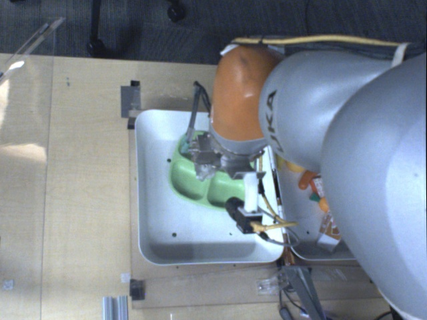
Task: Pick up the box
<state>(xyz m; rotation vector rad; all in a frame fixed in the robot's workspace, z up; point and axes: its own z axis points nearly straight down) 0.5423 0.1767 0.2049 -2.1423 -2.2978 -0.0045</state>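
The grey arm with its orange band (240, 92) reaches over the left bin (160, 245). Its gripper (203, 167) hangs low inside that bin, right over a light green rounded object (189, 181) and seemingly touching it. The wrist hides most of the gripper and part of the green object. In the visible strip of the right bin (313, 252) lies a small brown and white carton-like item (328, 232), which may be the box; the arm covers most of it.
Small orange pieces (308, 179) lie in the right bin next to the arm. Cables and a black connector (243, 222) trail from the wrist over the left bin's right side. Black clamps (132, 99) sit at the bin corners on the wooden bench.
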